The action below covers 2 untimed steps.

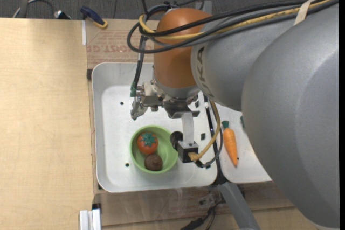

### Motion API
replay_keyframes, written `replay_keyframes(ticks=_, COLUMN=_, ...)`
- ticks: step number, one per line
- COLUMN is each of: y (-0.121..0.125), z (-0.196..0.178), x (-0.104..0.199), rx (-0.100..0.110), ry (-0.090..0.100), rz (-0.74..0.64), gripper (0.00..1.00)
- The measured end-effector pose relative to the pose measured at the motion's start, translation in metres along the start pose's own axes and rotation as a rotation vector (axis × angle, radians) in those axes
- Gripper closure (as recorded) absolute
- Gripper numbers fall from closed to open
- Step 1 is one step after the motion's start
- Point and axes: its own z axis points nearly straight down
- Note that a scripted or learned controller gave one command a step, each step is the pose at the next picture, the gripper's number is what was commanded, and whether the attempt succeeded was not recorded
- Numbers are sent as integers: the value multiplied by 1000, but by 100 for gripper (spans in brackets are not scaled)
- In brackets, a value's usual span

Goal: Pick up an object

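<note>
My gripper (pixel 139 107) hangs over the white bin (pixel 113 132) beside a green bowl (pixel 170 149), which keeps a tomato (pixel 147 143) and brown ball (pixel 153 162) from rolling. A carrot (pixel 230 146) lies apart. I cannot tell whether my jaws are apart.

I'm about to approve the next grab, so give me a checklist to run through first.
1. Targets visible: tomato and brown object sit in the green bowl. ok.
2. Gripper over a target: it hangs above bare floor of the bin, up-left of the bowl. not ok.
3. Gripper open: cannot tell.
4. Carrot out of the way: lies apart, right of the bowl. ok.
</note>
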Motion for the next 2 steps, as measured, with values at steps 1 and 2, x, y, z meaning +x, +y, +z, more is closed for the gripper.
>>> replay_keyframes(ticks=1, y=-57, z=106, x=-43, rx=3, ry=0, rz=52, gripper=0)
replay_keyframes(ticks=2, y=30, z=105, x=-40, rx=1, ry=0, rz=1, gripper=0)
